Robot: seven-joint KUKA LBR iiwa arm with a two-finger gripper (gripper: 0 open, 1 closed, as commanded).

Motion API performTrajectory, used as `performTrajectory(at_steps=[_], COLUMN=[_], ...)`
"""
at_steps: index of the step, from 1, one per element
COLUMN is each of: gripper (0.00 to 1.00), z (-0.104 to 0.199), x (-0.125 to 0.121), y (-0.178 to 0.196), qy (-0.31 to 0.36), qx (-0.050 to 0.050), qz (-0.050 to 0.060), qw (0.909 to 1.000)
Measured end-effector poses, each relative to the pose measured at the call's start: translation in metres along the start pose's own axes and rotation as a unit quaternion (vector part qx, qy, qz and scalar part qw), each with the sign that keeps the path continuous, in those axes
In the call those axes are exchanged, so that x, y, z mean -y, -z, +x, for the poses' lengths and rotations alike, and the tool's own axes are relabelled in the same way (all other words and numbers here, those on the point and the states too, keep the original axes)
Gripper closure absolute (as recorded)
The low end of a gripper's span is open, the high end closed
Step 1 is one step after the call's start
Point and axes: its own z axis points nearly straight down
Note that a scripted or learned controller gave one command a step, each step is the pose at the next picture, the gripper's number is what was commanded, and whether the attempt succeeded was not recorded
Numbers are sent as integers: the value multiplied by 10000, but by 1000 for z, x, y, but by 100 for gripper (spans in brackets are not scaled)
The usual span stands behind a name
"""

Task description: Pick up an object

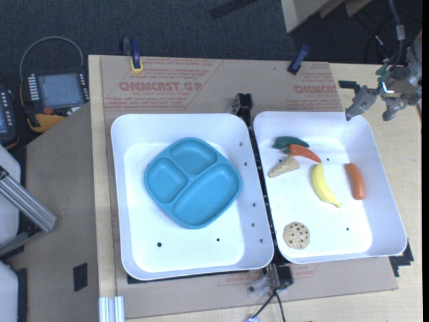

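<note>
At top right, gripper [372, 106] fingers spread above right bin [385, 240] corner, arm cut off, banana [324, 185] untouched.

Background stuff: the tabletop [201, 79] has a brown cardboard sheet on it with red "CHEMCAST" lettering, pinned at the top edge by a yellow-and-blue clamp [135, 54] toward upper left and a blue clamp [297, 59] toward upper right. A small black clip [242, 102] sits at top center between the two bins. Far upper left, a handheld control pendant [57, 89] with a grey screen has its black cable looped above it. A slanted aluminum rail [25, 196] runs along the left edge.
</note>
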Motion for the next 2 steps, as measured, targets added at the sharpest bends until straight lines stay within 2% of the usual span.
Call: performTrajectory(at_steps=[1,2], gripper=[0,0], z=[6,7], x=[-8,-5], y=[-50,-115], qy=[5,-1], qx=[-7,-10], qz=[24,36], qw=[10000,10000])
